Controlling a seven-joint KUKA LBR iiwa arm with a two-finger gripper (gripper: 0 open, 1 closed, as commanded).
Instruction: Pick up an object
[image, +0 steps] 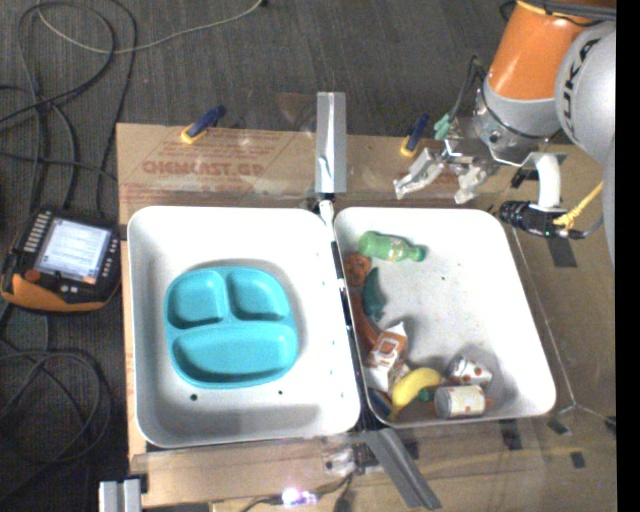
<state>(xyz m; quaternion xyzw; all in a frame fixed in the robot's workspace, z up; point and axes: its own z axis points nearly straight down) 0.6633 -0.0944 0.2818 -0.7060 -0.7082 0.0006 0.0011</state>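
Can (460, 402): laid on its side at the near edge of the right bin (520, 300), well below the tool, with a small red-and-white piece (468, 371) just above it.
Banana (413, 385): seen just left of the can, beside a carton (386, 350).
Bottle (392, 247): green, laid flat near the far wall of the right bin, closest to the tool, below it and a little left.
Dark green piece (372, 294): placed below the bottle, along the bin's left wall.
Tool (441, 176): held above the tabletop (230, 165) beyond the right bin's far rim; fingers (413, 182) are spread apart, nothing between them.
Plate (232, 326): blue, three-sectioned, set in the left bin (150, 400), far left of the tool.
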